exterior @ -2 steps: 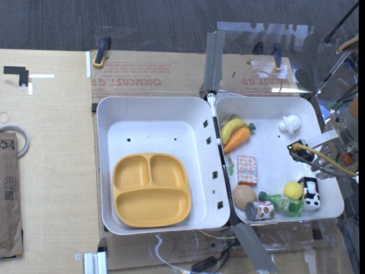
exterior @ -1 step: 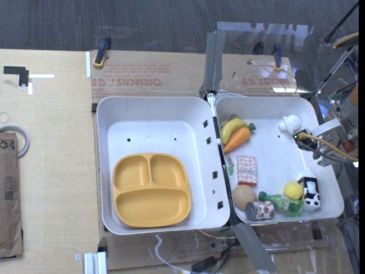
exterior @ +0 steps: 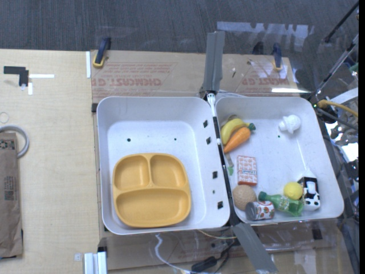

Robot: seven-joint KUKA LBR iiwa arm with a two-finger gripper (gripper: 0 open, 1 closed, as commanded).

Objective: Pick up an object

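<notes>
The right bin [exterior: 319, 153] holds several small items. A yellow banana [exterior: 231, 128] and an orange carrot [exterior: 238, 138] lie together at its upper left. A small white figure [exterior: 290, 124] rests near the back wall. A red and white carton [exterior: 247, 169] lies in the middle. Along the front sit a tan ball [exterior: 243, 196], a red can [exterior: 260, 210], a green bottle [exterior: 283, 203], a yellow lemon [exterior: 293, 190] and a black and white cow toy [exterior: 310, 193].
The left bin [exterior: 114, 124] bears a yellow divided plate [exterior: 151, 189] toward its front. A raised divider [exterior: 215, 147] separates the two bins. Cardboard [exterior: 148, 76] lies behind them, held by clamps. A brown paper bag [exterior: 9, 193] lies at the far left of the bench.
</notes>
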